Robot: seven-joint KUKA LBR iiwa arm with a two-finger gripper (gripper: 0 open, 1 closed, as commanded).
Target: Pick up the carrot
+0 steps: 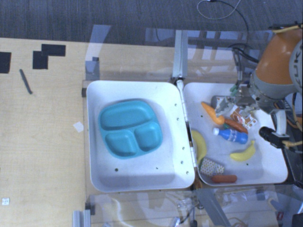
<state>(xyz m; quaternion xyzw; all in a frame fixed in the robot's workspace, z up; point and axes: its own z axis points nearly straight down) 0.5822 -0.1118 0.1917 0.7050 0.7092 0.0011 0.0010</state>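
Carrot (211, 113), orange and tapered, lying aslant in upper left part of right bin (279, 174), tip pointing up-left, lower end touching or just under end effector (233, 109). Degree of opening of end effector not discernible amid clutter; no object seen clearly held. Stage judged: approach or descent for grasp, carrot not yet lifted. Next move judged to call for centring over carrot's mid-length, jaws set across its narrow width, then closure and straight lift clear of neighbours.

Close neighbours: reddish packet (240, 122) just beside carrot's lower end; blue bottle (232, 135) with white cap below it; small banana (244, 153) lower right; larger banana (199, 145) along left wall; speckled sponge-like piece (211, 166) and red sausage (223, 178) near front edge. Risk judged: packet caught along with carrot.

Left bin (102, 174) holding blue divided tray (130, 128). Grey arm with orange band (279, 56) entering from right. Pale wooden worktop (42, 141) bearing black tape marks (47, 55) and dark pen-like stick (25, 81); dark carpet (118, 4) beyond, with thin looped cable (222, 6)
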